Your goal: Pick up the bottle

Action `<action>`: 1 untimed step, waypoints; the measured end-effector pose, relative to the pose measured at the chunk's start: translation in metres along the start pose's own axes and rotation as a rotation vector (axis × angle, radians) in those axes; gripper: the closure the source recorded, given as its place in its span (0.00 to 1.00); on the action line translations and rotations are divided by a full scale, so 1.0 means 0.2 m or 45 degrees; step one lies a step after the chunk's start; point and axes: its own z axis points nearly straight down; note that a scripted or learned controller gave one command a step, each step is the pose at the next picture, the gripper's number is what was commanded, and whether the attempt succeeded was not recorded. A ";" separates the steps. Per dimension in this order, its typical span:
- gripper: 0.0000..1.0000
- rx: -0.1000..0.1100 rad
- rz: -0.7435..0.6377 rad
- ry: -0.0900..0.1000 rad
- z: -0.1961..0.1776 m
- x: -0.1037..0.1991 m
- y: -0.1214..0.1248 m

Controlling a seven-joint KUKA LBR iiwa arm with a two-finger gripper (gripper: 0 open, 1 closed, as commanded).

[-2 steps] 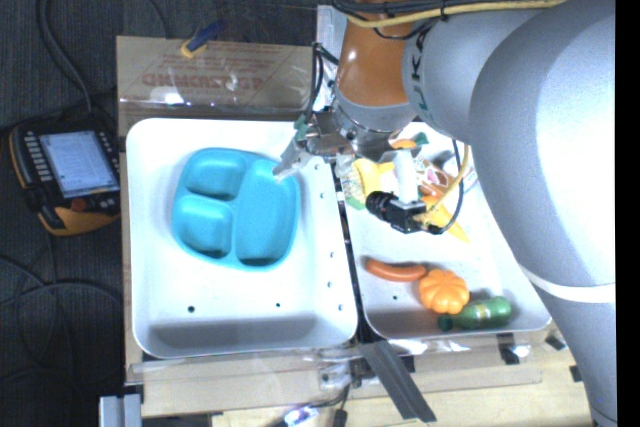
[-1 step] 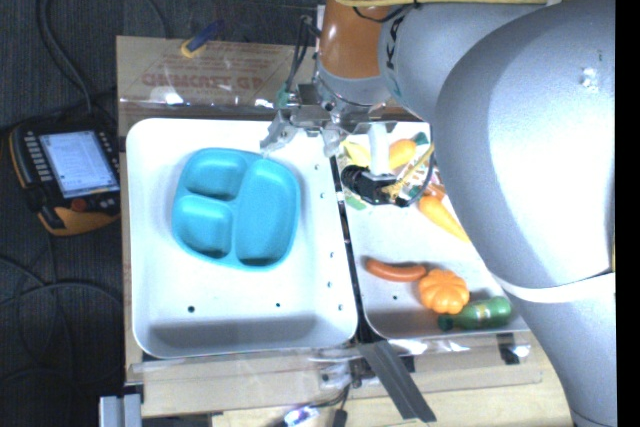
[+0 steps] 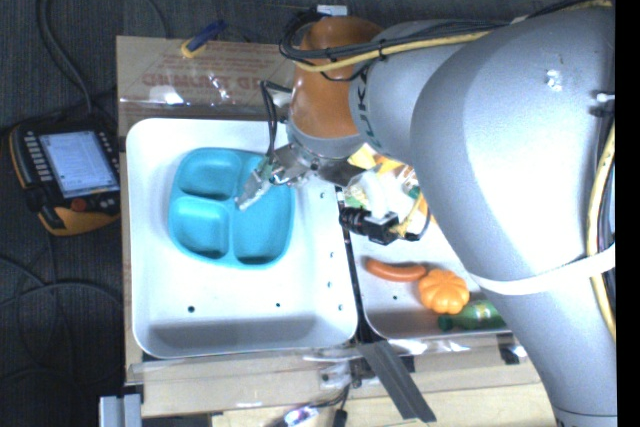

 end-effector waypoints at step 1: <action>1.00 0.013 0.006 -0.002 -0.02 -0.01 -0.02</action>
